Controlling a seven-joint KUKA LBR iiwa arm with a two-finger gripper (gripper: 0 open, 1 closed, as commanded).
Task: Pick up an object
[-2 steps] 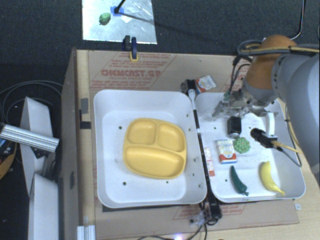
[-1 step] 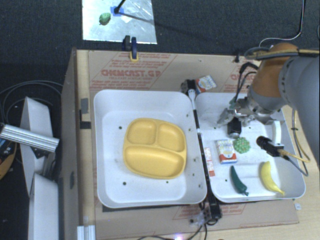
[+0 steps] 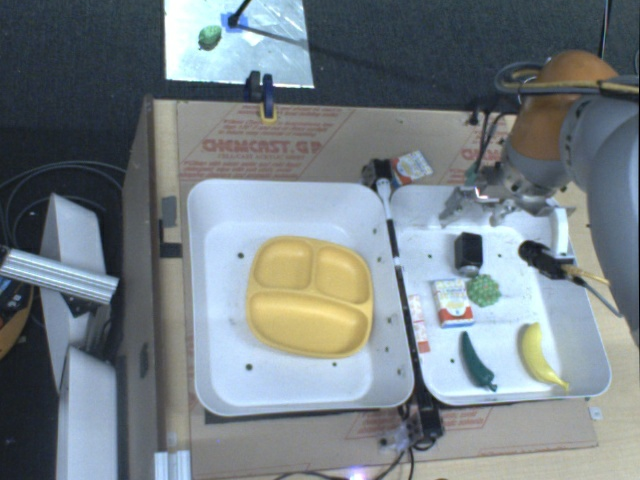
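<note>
1. Two shallow white bins are sitting side by side on a tabletop [image 3: 300, 133] covered with printed cardboard.
2. The left bin [image 3: 215, 298] is holding a yellow divided tray [image 3: 310, 296], lying flat near the middle with its three compartments facing up.
3. The right bin [image 3: 585, 343] is carrying the small things: a black block [image 3: 468, 251] standing toward the far side, a small red and white box [image 3: 452, 302] just in front of it, and a green knobbly ball [image 3: 484, 290] touching or nearly touching the box's right edge.
4. A dark green pepper-like thing [image 3: 478, 360] is lying near the front of that bin, and a yellow banana [image 3: 540, 356] is lying to its right, well apart from it, close to the front right corner.
5. The grey arm [image 3: 600, 138], with its orange band [image 3: 555, 98], is reaching in from the right and hanging over the far right part of the right bin.
6. The jaws [image 3: 478, 204] are sitting above the bin's back edge, just beyond the black block; nothing is showing between them, and I cannot tell how far apart they are standing.
7. A small packet [image 3: 410, 166] is lying on the cardboard behind the gap between the bins.
</note>
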